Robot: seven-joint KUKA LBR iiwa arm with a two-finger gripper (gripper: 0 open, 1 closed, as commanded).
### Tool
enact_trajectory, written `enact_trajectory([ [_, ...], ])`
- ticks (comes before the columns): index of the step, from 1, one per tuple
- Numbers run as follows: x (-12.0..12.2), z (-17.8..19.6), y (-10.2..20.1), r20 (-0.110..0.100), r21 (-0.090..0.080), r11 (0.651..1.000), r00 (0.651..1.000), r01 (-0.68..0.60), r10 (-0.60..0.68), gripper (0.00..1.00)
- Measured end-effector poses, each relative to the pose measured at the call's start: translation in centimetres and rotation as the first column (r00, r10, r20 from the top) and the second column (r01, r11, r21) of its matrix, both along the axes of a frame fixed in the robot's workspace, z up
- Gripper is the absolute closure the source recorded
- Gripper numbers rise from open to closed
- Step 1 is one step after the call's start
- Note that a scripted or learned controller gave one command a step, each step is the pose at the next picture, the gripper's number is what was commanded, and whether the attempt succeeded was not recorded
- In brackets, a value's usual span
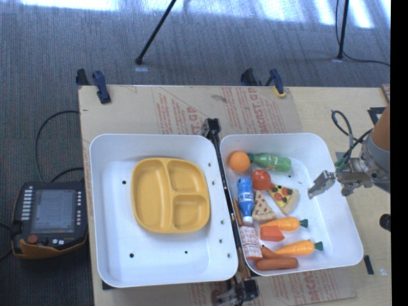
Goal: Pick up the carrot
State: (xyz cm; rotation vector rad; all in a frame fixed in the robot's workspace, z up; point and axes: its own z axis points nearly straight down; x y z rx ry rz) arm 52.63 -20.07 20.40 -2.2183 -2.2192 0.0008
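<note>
Camera view: hand (320,185) hanging over right bin (331,152), carrying nothing.

Reaching in from right edge on grey arm (376,164); fingers spread partly apart, nothing between them, touching no toy. Positioned near bin's right wall, above bare white floor, apart from pizza slice (284,196) on its left. Two carrots lower in same bin: upper carrot (284,223) beside sandwich wedge (261,208) and above red block (271,233); lower carrot (296,248) just above sausage (275,263) near front wall. Farther up: orange ball (239,162), green bottle (273,162), tomato (261,179), blue bottle (245,196) along dividing wall. Left bin (108,152) holding yellow divided plate (171,194). Both bins on plywood tabletop (185,104); teach pendant (48,218) on floor at left.
</note>
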Motion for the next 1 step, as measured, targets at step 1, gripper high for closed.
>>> enact_trajectory([
  [1, -5.16, -11.73, 3.06, -0.002, 0.002, 0.986, 0.986, -0.164, 0.164, 0.0],
])
